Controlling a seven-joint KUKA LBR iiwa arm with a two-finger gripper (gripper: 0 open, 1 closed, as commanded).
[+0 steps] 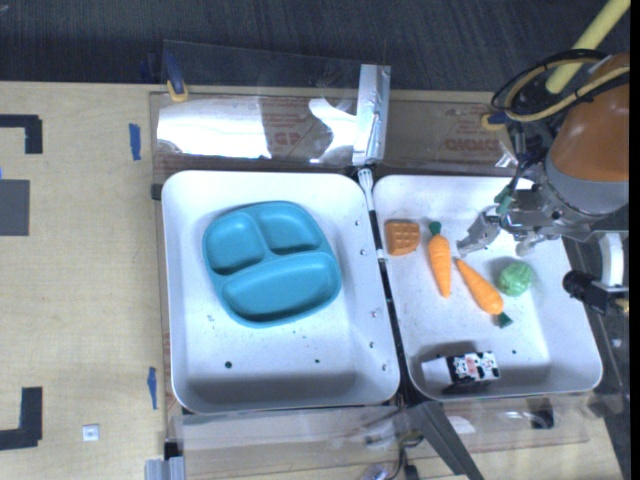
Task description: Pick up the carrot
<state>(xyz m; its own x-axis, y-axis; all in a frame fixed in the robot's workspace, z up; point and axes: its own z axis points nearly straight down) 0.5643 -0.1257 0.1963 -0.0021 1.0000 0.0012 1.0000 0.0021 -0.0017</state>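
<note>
Two orange carrots lie in the right bin (560, 363). One carrot (440, 264) is nearly upright in the picture, green top pointing away. The other carrot (480, 287) slants down to the right, its green end near the bin's middle. My gripper (498, 240) hangs over the upper right part of this bin, just above and to the right of both carrots. Its fingers are spread open with nothing between them. The left fingertip (473, 240) is close to the slanted carrot's upper tip.
A brown waffle-like piece (402, 237) sits left of the carrots. A green leafy ball (515, 277) lies right of the slanted carrot, and a black-and-white object (470, 366) rests by the front wall. The left bin (190, 368) holds a blue divided plate (270, 261).
</note>
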